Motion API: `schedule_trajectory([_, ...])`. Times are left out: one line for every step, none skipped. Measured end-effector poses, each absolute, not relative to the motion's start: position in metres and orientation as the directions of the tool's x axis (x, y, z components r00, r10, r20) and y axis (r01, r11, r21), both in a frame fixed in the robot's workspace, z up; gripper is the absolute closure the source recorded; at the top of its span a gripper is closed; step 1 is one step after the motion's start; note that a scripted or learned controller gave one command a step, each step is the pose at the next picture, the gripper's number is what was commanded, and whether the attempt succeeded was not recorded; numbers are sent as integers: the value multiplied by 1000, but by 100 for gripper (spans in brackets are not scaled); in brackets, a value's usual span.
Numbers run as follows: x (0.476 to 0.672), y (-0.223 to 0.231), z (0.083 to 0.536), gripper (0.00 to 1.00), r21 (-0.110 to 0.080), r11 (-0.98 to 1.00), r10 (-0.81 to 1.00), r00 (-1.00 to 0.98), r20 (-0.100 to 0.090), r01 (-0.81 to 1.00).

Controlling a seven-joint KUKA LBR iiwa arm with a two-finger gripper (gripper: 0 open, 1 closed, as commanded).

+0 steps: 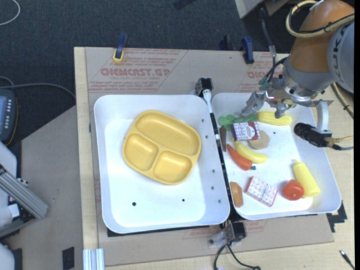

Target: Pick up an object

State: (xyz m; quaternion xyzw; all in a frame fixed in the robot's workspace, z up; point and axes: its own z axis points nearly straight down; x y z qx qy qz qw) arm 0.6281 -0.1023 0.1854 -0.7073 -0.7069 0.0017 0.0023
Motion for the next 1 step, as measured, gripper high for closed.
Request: schedule_trajectory([636,-104,139,0,-5,0,1000,0,1,1000])
